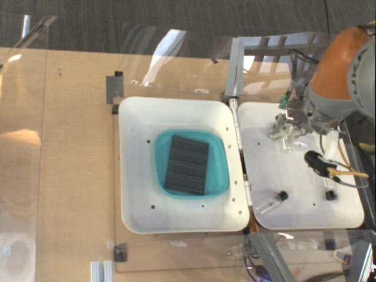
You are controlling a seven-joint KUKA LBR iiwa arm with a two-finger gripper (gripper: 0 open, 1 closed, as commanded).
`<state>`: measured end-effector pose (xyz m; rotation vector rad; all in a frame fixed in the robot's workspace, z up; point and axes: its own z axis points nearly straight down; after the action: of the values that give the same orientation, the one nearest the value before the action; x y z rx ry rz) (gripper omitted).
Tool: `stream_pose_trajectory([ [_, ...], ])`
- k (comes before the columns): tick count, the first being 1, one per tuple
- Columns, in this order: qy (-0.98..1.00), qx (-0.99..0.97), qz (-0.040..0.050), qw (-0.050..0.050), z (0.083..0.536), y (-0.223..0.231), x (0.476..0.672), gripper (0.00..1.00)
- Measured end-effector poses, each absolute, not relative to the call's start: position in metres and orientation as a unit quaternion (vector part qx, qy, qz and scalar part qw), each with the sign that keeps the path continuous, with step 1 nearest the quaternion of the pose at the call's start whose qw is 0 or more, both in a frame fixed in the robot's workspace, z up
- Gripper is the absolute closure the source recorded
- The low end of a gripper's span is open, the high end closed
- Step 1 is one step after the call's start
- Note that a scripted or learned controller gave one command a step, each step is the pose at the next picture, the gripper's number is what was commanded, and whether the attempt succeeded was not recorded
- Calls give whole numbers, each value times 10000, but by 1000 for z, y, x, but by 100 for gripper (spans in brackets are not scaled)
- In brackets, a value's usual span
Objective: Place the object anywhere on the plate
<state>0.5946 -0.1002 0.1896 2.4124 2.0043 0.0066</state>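
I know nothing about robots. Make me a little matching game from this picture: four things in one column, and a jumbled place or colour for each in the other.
Things: 1 teal plate; 2 dark ribbed block; 3 gripper; 4 band above the wrist.
Matches: A over the right bin; B orange; C in the left bin; D on the plate.
Pairs: 1-C, 2-D, 3-A, 4-B.

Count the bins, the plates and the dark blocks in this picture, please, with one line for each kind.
White bins: 2 (left, right)
Teal plate: 1, in the left bin
Dark ribbed block: 1, lying on the plate
Total: 4
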Motion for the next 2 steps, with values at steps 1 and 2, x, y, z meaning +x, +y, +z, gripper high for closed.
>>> stream_pose_trajectory([
  [1,6568,7541,11,4,185,-21,561,100],
  [2,6908,7230,24,16,185,54,577,100],
])
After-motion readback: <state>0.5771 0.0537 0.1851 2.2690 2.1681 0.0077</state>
